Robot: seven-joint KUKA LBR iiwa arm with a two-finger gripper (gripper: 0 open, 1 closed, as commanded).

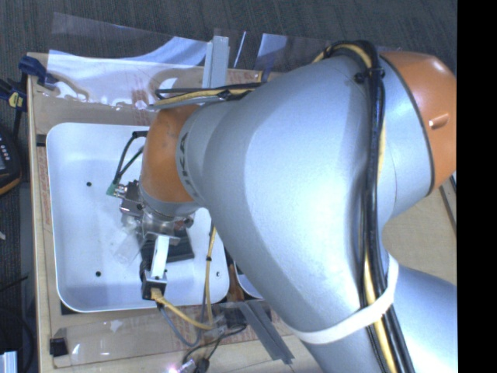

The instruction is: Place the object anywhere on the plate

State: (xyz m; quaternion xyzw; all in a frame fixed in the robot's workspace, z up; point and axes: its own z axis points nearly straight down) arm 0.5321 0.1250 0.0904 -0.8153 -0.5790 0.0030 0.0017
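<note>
My gripper reaches down into the left white bin, near its middle, below the orange band of the wrist. The bulk of the grey arm covers the gripper from the right. A faint, pale, see-through shape lies on the bin floor just left of and below the gripper; I cannot tell what it is or whether the gripper touches it. The arm hides the right bin apart from a white sliver of its near left corner.
Two small dark dots mark the left bin's floor. A crumpled clear plastic sheet lies behind the bin. The wooden bench rim runs along the left. Loose yellow cable hangs at the front edge.
</note>
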